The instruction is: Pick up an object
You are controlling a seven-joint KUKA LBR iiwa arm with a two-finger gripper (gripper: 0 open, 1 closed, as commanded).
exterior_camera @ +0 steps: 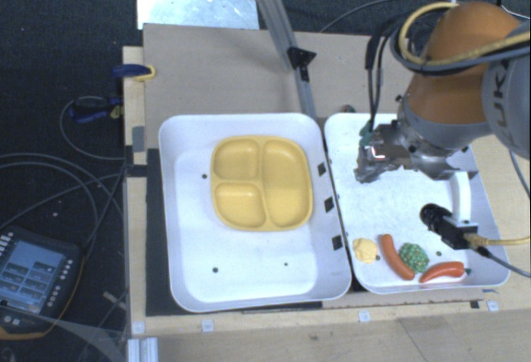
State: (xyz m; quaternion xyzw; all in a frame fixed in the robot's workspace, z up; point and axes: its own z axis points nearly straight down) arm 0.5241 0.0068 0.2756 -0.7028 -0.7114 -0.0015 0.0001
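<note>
Four food items (413,255) in right bin (375,212); yellow plate (261,183) in left bin (191,256).

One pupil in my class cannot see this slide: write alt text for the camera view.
The robot arm hangs its end effector above the right bin, whose near end holds a yellow piece, an orange sausage, a green lump and a red sausage. The left bin holds a yellow divided plate.

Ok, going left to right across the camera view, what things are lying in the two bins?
Yellow divided plate in the left bin → small yellow piece → orange sausage → green piece → red sausage, these four in the right bin.
</note>
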